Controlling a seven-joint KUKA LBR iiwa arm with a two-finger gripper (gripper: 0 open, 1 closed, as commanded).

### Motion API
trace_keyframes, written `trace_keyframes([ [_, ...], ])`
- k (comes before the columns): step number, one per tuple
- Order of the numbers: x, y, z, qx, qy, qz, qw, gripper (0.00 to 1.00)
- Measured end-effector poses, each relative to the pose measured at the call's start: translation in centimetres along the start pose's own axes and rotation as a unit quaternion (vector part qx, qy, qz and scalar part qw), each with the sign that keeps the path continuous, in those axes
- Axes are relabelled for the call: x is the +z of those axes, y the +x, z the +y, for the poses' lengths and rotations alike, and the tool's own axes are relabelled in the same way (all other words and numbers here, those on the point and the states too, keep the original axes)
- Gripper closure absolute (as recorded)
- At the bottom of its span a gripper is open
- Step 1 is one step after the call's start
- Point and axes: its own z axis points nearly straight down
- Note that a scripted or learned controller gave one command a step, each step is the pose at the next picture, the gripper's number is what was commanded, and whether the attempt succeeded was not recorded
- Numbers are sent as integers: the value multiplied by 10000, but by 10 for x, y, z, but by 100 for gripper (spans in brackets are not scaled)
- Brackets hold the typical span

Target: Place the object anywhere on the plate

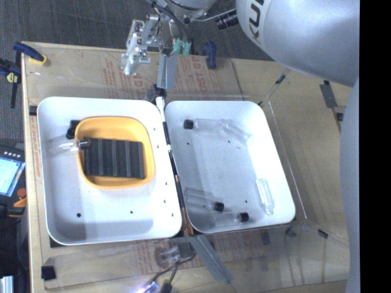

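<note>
A dark grey ribbed block (116,159) lies flat on the yellow plate (113,127), which sits in the left white bin (91,224). The block covers most of the plate's middle and stays inside its rim. My gripper (135,58) hangs high above the bench, behind the gap between the two bins and well away from the plate. It is open, with nothing between its fingers.
A clear tube (64,144) with a dark end lies against the plate's left rim. The right bin (278,163) holds several clear plastic pieces with black caps, one at the back left (188,124) and others along the front (218,206). Blue clamps (209,52) grip the bench's back edge.
</note>
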Motion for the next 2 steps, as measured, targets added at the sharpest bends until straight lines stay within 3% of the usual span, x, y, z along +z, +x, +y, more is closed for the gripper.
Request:
trace_keyframes([
  [2, -22, -2, 0, 0, 6, -29, 10000, 100],
])
